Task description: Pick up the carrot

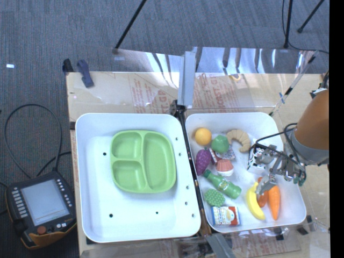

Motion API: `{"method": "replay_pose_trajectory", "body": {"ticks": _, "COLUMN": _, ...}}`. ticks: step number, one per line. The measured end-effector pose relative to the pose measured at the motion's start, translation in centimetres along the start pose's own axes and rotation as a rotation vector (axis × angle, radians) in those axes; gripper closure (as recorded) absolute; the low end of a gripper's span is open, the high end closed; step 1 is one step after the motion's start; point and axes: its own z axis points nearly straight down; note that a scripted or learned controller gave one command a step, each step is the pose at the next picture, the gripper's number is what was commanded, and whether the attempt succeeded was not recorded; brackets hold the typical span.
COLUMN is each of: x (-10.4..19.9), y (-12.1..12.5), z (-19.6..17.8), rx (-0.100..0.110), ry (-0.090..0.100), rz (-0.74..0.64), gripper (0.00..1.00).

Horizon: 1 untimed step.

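Observation:
The orange carrot (pixel 274 202) lies in the front right corner of the right bin (pixel 244 117), pointing toward the front edge, beside a yellow banana (pixel 254 202). A small red-orange piece (pixel 262 196) sits between them. My gripper (pixel 270 179) hangs just above the carrot's thick back end, with the grey arm and its orange band (pixel 317 122) reaching in from the right. Nothing is visibly lifted off the bin floor.
The right bin also holds an orange (pixel 202 136), a green round piece (pixel 220 143), a croissant (pixel 239 139), purple grapes (pixel 202 160), a green bottle (pixel 223 185) and a small carton (pixel 225 215). A green divided plate (pixel 143 160) lies in the left bin (pixel 91 198).

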Motion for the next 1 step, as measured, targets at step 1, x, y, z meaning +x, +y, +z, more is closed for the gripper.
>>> {"method": "replay_pose_trajectory", "body": {"ticks": 1, "x": -5.82, "y": -4.31, "z": -0.34, "rx": -0.001, "ry": 0.010, "rz": 0.124, "gripper": 0.00}}
